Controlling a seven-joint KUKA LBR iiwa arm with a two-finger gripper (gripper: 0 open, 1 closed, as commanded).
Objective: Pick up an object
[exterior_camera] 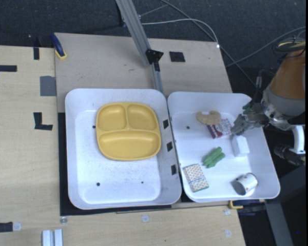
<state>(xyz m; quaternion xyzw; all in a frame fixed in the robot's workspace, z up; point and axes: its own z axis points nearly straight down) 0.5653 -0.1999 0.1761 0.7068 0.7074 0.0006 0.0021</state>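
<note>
Both bins, left and right, look like smooth white plastic with a soft sheen; the left one is speckled with small dark marks. The yellow tray is smooth, matt plastic. The bench looks like pale wood or board, matt, patched with dark tape. The slanted bar is dull grey metal. The green piece has a soft, matt look, and the checked packet seems paper or card. The cup is glossy white. The arm shows a smooth orange shell.
</note>
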